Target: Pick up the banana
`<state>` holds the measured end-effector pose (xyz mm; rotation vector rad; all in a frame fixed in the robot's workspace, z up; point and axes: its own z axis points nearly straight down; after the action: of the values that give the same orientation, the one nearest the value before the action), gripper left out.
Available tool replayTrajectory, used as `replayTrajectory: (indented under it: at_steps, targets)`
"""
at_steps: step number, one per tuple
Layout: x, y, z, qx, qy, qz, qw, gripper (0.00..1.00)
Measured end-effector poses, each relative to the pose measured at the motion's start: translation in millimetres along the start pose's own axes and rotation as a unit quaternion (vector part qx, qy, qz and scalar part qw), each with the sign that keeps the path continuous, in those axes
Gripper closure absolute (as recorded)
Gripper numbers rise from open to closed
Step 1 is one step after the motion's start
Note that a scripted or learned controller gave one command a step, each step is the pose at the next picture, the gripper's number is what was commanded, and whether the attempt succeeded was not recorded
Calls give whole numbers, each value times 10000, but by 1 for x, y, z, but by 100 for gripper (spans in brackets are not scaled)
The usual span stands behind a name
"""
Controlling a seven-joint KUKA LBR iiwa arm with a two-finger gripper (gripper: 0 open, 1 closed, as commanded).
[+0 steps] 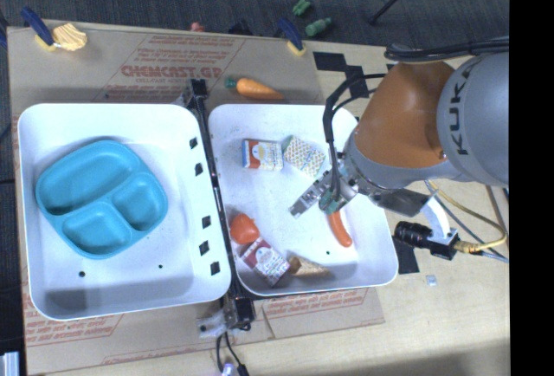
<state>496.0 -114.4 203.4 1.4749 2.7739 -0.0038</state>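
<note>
I see my end effector (313, 197) hanging low over the right bin (370, 266), but I cannot tell how its jaws stand from this angle. I cannot pick out a banana with any certainty. An orange-red carrot-like piece (341, 229) lies just beside the end effector, a small carton (261, 154) sits up-left of it, and the blue tray (99, 197) rests well to its left.

Even, soft overhead light, faint shadows, slightly grainy and soft throughout.
</note>
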Motion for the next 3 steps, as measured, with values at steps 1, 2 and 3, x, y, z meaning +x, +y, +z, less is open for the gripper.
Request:
replayTrajectory:
  at_steps: [1, 2, 3]
  targets:
    - [56, 28, 12, 2, 18, -215, 9998, 100]
    - [111, 51, 12, 13, 23, 771, 9970, 100]
    - [177, 150, 39, 12, 17, 1731, 9849, 100]
